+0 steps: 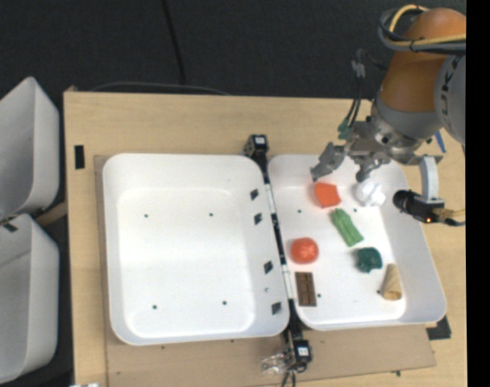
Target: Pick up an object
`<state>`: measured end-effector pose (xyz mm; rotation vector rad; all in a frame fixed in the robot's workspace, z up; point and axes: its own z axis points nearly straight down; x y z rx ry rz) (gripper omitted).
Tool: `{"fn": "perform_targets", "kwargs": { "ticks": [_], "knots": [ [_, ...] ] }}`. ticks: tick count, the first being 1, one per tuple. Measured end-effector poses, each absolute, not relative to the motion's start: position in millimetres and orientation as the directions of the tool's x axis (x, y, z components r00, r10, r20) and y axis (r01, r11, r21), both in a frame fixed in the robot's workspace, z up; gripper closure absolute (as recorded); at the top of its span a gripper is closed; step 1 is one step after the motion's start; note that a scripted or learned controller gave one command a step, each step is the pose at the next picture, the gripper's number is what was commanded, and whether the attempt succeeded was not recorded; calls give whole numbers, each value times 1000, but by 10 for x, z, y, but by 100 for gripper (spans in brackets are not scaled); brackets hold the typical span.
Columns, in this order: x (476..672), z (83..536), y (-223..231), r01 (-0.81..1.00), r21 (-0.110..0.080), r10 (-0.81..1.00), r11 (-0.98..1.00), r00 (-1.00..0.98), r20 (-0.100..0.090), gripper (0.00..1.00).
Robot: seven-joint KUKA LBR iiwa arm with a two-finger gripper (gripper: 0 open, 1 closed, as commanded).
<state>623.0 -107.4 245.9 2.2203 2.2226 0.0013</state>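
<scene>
The right bin (pixel 414 297) holds several small things. An orange block (pixel 326 194) lies near its far end, with a white crumpled piece (pixel 369 192) to its right. A light green stick (pixel 347 226) lies below them. Further on are a red ball (pixel 304 250), a dark green lump (pixel 368 259), a brown flat bar (pixel 305 288) and a tan cone (pixel 391 281). My gripper (pixel 344 168) hangs above the bin's far end, just beyond the orange block. It is open, its fingers spread wide with nothing between them.
The left bin (pixel 116 240) sits beside the right one, and a row of black clips (pixel 271 240) runs along the divide. The tan bench (pixel 84 216) surrounds both bins. White housings (pixel 15 216) stand at the left edge.
</scene>
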Motion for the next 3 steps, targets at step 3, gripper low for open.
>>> {"fn": "perform_targets", "kwargs": {
  "ticks": [3],
  "knots": [
    [6843,1013,-993,1000,0,1000,5,-5,-2,0]
  ]
}}
